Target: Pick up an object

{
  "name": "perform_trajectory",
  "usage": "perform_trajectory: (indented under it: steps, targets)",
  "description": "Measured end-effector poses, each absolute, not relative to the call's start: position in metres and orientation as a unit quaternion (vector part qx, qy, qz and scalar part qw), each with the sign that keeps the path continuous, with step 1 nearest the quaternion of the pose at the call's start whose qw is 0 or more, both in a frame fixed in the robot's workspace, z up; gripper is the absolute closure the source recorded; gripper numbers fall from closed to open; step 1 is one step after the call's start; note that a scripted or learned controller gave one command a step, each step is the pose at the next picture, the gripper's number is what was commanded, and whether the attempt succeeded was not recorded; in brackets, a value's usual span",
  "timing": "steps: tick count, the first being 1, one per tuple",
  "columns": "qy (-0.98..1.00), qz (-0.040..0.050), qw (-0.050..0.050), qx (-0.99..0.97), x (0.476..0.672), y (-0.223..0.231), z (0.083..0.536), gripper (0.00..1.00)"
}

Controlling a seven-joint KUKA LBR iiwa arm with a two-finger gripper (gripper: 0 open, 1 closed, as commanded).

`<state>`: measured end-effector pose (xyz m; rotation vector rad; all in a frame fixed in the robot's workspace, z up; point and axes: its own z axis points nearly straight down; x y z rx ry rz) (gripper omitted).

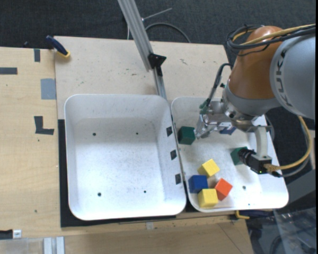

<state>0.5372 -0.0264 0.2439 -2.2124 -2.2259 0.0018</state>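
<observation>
The gripper (204, 128) hangs low over the far-left part of the right bin (278, 197), just right of a dark green block (186, 135) lying by that bin's left wall; whether its fingers are open or closed cannot be told. Nearer the camera lie two yellow blocks (209, 168) (208, 197), a blue block (197, 182) and an orange block (223, 187), clustered together. The left bin (74, 142) sits alongside.

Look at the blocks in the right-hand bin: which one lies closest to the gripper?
The dark green block, just left of the gripper by the bin's left wall. The two yellow, blue and orange blocks sit clustered nearer the bin's front.
</observation>
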Motion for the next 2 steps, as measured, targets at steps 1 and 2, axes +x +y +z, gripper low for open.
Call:
perform_trajectory:
  steps: [1, 2]
  targets:
    - [-0.71, 0.0002, 0.001, -0.704, 0.527, 0.029, 0.248, 1.0]
    - [-0.709, 0.001, 0.001, -0.705, 0.531, 0.074, 0.237, 1.0]
